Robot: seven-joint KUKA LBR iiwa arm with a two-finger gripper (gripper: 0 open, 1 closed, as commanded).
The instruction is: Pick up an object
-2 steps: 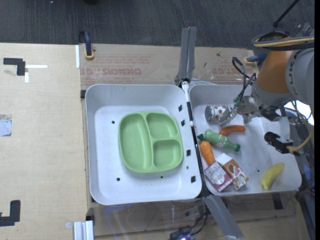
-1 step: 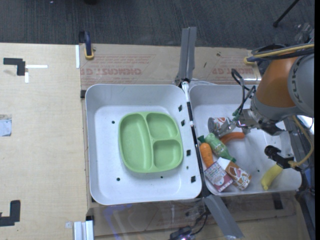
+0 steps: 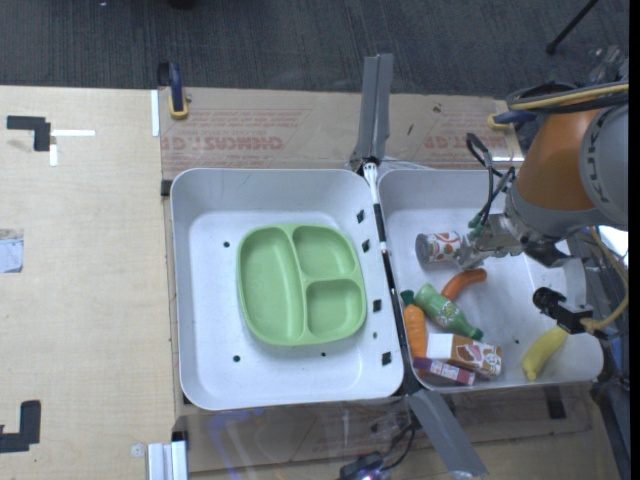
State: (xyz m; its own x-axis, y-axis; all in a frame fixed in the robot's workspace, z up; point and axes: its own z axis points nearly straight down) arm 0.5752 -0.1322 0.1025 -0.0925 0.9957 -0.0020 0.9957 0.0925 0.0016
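The grey arm reaches in from the right, its orange band up, and the gripper hangs low, pointing left.

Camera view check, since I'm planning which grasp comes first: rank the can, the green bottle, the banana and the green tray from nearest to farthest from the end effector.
1. Can: right bin, lying just left of the end effector.
2. Green bottle: right bin, below and slightly left.
3. Banana: right bin's lower right corner.
4. Green tray: left bin, far to the left.
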